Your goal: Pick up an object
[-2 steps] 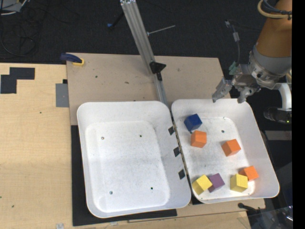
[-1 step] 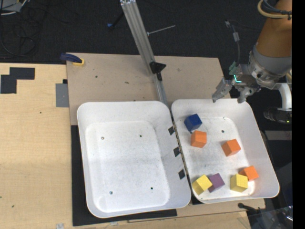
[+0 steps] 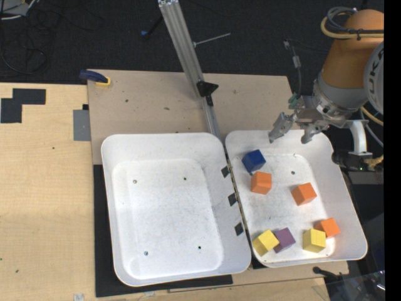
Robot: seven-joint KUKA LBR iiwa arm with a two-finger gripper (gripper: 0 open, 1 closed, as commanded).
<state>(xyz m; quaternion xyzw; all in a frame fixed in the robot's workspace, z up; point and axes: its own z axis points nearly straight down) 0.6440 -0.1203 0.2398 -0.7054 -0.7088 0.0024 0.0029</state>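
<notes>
Claw (image 3: 293, 132) open, fingers spread, nothing between them; hovers over top edge of right bin (image 3: 351, 231); blue cube (image 3: 253, 160) just below-left; left bin (image 3: 119, 149) alongside.

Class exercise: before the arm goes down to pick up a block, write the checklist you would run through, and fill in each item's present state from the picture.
1. Gripper open with nothing between its fingers: ok.
2. Gripper over the right bin, where the blocks lie: ok, above its far edge.
3. Nearest target, the blue block, uncovered: ok.
4. Room around it: not ok, the orange block sits very close.
5. Yellow block and purple block apart: not ok, they touch.
6. Gripper height above the bin: cannot tell.
</notes>
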